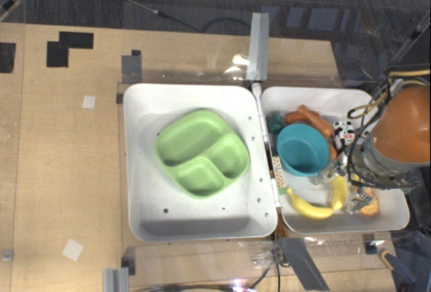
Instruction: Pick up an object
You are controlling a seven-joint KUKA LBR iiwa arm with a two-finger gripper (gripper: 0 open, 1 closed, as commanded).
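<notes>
The right bin (397, 216) holds a teal bowl (303, 148), a yellow banana (315, 206) along its front, an orange sausage-shaped toy (311, 118) behind the bowl, and a dark green piece (275, 124) by the left wall. A small black-and-white item (343, 130) lies right of the bowl. An orange-brown item (367, 206) sits at the front right. My gripper (357, 179) hangs low over the right bin's right side, just above the banana's upturned end. The arm's orange band (404, 126) and grey wrist hide most of the gripper.
The left bin (145, 216) holds a light green divided plate (202, 153), tilted toward its middle. A metal divider post (258, 48) stands between the bins at the back. Cables (370, 109) loop beside the arm. Wooden bench surface spreads to the left.
</notes>
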